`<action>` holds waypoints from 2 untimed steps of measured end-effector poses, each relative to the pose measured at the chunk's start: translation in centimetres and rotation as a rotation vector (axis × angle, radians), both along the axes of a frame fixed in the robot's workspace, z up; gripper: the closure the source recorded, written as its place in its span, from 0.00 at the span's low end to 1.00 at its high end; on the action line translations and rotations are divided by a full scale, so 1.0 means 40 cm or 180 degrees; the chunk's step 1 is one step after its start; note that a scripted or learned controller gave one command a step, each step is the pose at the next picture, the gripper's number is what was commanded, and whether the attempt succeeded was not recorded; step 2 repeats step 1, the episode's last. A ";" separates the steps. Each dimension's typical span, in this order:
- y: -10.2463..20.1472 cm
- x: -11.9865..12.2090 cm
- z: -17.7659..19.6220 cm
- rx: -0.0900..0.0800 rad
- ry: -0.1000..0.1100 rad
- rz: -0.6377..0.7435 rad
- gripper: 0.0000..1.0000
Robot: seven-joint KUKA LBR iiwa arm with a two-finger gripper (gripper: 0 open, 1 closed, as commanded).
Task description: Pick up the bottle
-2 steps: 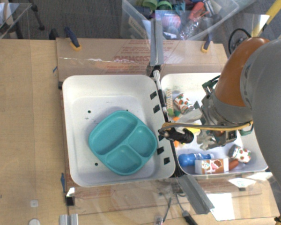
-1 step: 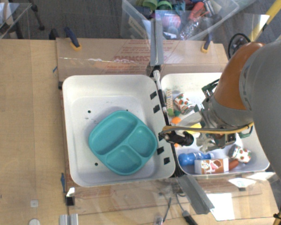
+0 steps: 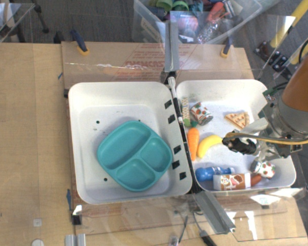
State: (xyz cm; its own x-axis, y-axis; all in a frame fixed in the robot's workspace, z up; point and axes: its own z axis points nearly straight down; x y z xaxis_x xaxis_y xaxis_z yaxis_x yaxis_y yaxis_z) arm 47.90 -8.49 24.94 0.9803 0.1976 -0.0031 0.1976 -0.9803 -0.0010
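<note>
Two bottles lie on their sides along the front wall of the right bin [image 3: 220, 85]. One is a small blue bottle [image 3: 214, 173]. Just right of it lies a bottle with a white and red label and a dark red end [image 3: 237, 181]. My gripper [image 3: 262, 158] hangs over the right part of this bin, above and right of the labelled bottle. A small red and white spotted item [image 3: 265, 169] sits directly under it. Nothing is visibly held.
The right bin also holds a carrot [image 3: 193, 142], a banana [image 3: 209, 143], a small printed can [image 3: 200, 114] and a pizza slice [image 3: 237, 119]. A teal divided plate [image 3: 134, 155] lies in the left bin [image 3: 87, 137]. A clear tub of toys [image 3: 195, 4] stands behind.
</note>
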 end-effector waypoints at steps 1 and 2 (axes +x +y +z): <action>-0.230 0.000 -0.039 0.0000 0.0000 0.0000 1.00; -0.230 0.000 -0.039 0.0000 0.0000 0.0000 1.00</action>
